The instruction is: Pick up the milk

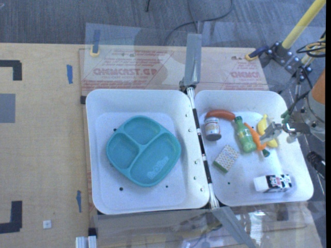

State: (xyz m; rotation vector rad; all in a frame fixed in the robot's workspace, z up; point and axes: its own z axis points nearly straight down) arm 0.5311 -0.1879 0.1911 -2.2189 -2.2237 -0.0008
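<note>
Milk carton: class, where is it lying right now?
The milk carton lies on its side in the right bin's near right corner, below the gripper and right of the sponge.

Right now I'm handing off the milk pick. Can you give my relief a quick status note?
Gripper: over the right bin, beside the banana and carrot; nothing visibly between its fingers.
Milk: lying in the right bin's near corner, apart from the gripper.
Also in that bin: green bottle, can, sponge.
Done: nothing yet.
Left: move to the milk, grasp, lift.
</note>
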